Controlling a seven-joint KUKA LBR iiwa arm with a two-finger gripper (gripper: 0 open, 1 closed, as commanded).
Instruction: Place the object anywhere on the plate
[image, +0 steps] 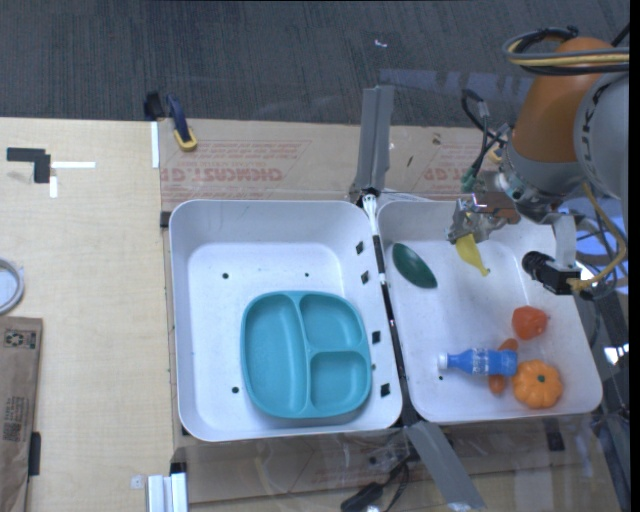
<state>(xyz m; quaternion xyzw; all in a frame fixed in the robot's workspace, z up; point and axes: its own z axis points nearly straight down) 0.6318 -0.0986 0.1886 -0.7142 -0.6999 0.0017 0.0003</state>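
Two shallow white bins (190, 300) side by side. Big teal plastic plate with three sections (305, 353) flat in left bin. Grey and orange arm's gripper (468, 232) above right bin, pinching small yellow thing (473, 253), lifted. Below: blue bottle (480, 362), orange pumpkin (538, 384), red-orange ball (529, 322), green leaf shape (413, 266).

teal plate (305, 353), white bins (200, 300), orange pumpkin (538, 385)

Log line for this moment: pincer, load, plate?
pincer: raised over right bin, far end | load: yellow object hanging from its tip | plate: teal, left bin, nothing on it | placement: not yet done
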